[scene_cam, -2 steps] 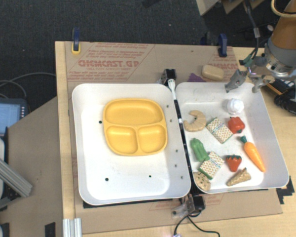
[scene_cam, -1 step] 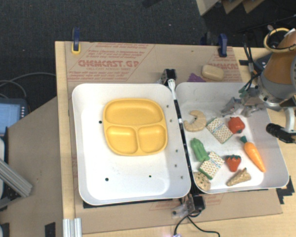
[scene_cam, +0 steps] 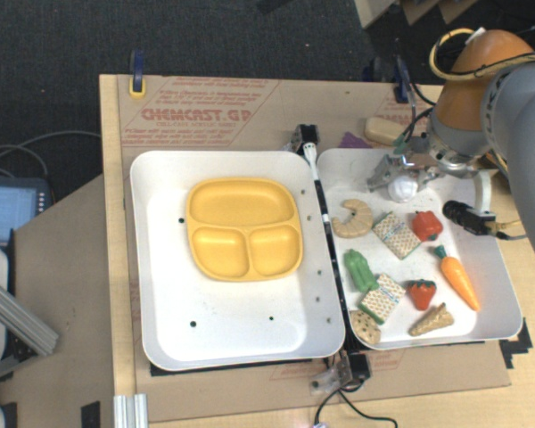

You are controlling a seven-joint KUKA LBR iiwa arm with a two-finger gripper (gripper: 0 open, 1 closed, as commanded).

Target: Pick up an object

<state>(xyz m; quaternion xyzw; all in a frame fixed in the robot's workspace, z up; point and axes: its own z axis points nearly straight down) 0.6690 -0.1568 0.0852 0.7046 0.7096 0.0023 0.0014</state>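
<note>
While the gripper hangs low over the far end of the right bin, close above a small white ball, whether its fingers stand apart or together cannot be told from the camera view, and nothing is visibly held. The ball lies near the bin's far wall, apart from the croissant-shaped piece and the patterned square nearer the camera. Judged from this pose, the step in hand is the final descent onto the ball. To do it well, centre the tool directly over the ball before closing, since a round object is likely to roll aside under an off-centre pinch; descend straight down, and keep clear of the red piece to one side. Being round, the ball has no long axis and no pointing direction, so wrist rotation need not be matched to it. By contrast, the carrot lies with its long axis diagonal, green top toward the bin's far side. The left bin carries a yellow divided tray.
</note>
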